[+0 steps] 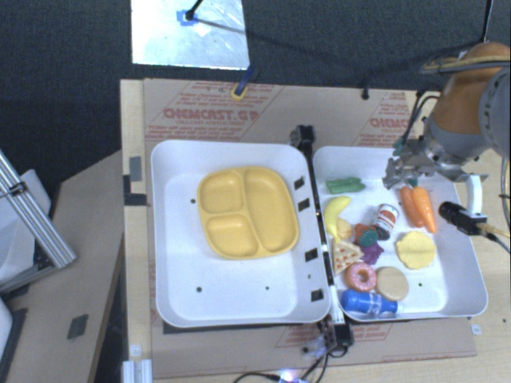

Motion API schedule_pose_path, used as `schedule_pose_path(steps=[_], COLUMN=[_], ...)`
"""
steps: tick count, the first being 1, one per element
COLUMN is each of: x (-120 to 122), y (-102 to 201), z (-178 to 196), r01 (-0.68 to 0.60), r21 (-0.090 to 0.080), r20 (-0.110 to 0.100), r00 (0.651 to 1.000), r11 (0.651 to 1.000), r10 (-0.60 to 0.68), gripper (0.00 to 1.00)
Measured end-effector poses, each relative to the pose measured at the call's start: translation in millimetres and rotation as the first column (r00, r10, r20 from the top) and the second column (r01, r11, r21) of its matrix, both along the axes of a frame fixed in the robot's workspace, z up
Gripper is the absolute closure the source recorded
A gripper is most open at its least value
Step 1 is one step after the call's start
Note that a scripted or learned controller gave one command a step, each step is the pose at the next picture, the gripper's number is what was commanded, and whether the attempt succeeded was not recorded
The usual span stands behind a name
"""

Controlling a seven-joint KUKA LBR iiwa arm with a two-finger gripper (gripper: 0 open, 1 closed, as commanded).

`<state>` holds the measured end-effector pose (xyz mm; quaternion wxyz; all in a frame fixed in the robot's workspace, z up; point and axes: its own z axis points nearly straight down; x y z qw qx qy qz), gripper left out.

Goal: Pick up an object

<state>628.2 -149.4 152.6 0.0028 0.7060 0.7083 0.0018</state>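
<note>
Hovering at the back right of the right bin [479,294], the gripper [402,174] sits low over the bin floor just above the top of the carrot [418,206]; we cannot tell from this slant how its grip stands, since the grey wrist and the orange band hide much of it, and the arm is cut off at the right edge.

We see one carrot, orange, its long axis running from the back of the bin toward the front right, its upper end right under the tool, touching or nearly so. Left of it lies one green piece [345,185], long axis across the bin. Further forward we count one banana [335,211], one small can [386,218], one yellow disc [416,249], one cracker wedge [346,255], one doughnut [361,277], one tan disc [392,282] and one blue bottle [368,302] lying on its side. A purple and red cluster [370,242] in the middle is too jumbled for us to name.

In the left bin [172,294] rests one yellow divided tray [243,211], with three compartments.
</note>
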Motion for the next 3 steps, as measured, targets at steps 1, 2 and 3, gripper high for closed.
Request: schedule_pose_path(steps=[1, 2, 3], x=[9.6, 10.6, 11.5], y=[-4.9, -5.0, 53.3], z=[59.3, 72.8, 73.0], r01=[-0.001, -0.002, -0.006], r21=[0.0, 0.001, 0.002], r20=[0.001, -0.002, -0.004], r00=[1.0, 1.0, 1.0], r11=[1.0, 1.0, 1.0], r10=[0.001, 0.002, 0.006], gripper=[1.0, 1.0, 1.0])
